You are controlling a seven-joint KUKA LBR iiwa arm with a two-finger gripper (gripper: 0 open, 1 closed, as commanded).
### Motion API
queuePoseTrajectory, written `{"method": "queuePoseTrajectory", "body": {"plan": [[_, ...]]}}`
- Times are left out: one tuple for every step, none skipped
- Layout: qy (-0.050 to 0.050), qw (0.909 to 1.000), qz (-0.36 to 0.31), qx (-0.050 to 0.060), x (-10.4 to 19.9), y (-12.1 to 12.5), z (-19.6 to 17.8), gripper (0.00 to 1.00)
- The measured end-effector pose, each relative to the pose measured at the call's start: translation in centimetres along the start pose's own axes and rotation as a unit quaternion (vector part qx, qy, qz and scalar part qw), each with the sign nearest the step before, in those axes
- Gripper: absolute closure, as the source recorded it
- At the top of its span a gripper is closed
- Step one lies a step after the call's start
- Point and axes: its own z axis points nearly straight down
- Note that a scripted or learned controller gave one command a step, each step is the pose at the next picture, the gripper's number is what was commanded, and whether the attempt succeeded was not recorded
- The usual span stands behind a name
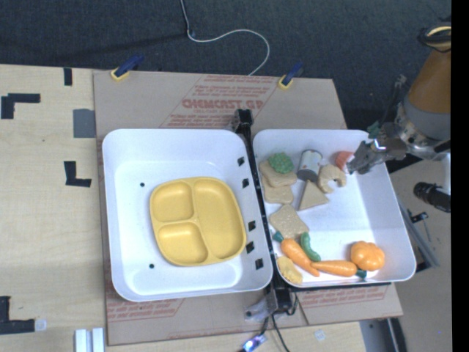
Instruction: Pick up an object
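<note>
Toy foods (308, 218) lie jumbled in right bin (388, 211)

Plate (196, 220) in left bin (121, 196); food (308, 226) in right bin (385, 204).

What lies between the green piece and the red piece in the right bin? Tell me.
In the camera view, between the green piece and the red piece lie a grey piece and a tan piece.
</note>
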Motion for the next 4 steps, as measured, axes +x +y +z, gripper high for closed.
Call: {"method": "queuePoseTrajectory", "body": {"plan": [[0.000,1.0000,-0.002,0.001,5.4,1.7,1.1,1.00],[0.001,1.0000,-0.003,0.001,11.2,3.9,1.4,1.00],[0.001,1.0000,-0.002,0.001,15.7,4.5,1.3,1.00],[0.001,1.0000,-0.003,0.000,20.7,6.3,-0.1,1.00]]}}
